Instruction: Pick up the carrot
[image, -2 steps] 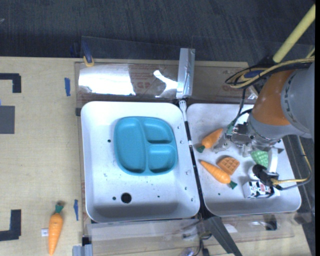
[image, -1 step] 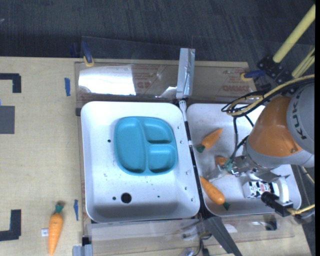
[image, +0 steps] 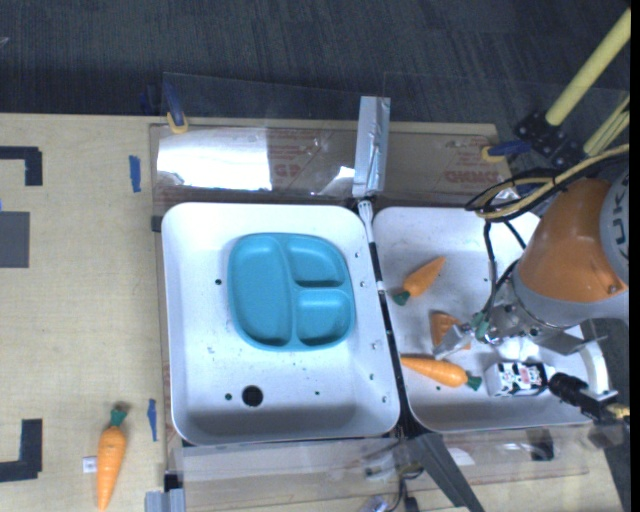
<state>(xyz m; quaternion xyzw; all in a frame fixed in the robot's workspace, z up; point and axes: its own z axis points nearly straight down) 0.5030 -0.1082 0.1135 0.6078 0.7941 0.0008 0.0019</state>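
Right by the jaws (image: 470, 330), state unclear, a carrot (image: 436, 371) lies w/ long axis left-right, green top pointing right.

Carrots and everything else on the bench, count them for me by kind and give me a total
Orange toy carrots: 4, at in the right white bin, and on the wooden bench
Blue divided plastic plate: 1
Shallow white bins: 2, the left one
Total: 7

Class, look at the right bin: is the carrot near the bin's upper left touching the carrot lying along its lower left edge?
Apart. The camera view shows bare white bin floor between the upper carrot and the lower carrot, in the right bin.
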